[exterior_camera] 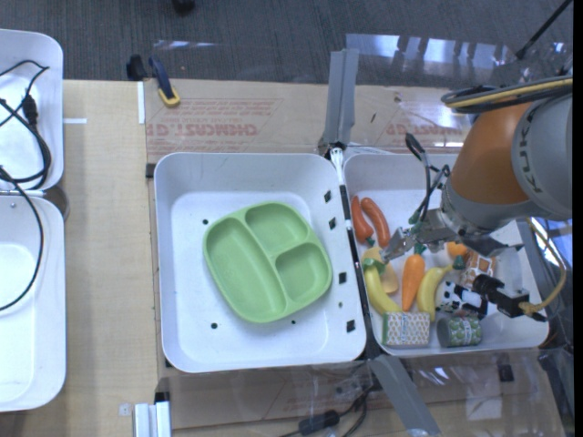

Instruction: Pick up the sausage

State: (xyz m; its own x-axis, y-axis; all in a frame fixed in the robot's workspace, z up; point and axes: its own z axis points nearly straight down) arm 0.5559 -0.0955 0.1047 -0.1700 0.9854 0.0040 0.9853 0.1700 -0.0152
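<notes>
Tabletop: pale wood. Cardboard sheet laid across it. Floor: dark grey carpet beyond.

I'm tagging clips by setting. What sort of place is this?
Probably a robotics lab bench: two white bins on a cardboard-covered table, toy food such as a sausage and carrot, and loose cables.

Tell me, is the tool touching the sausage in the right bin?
Cannot tell. In the camera view the tool sits right beside the lower end of the sausage, but neither contact nor a gap shows plainly there.
</notes>
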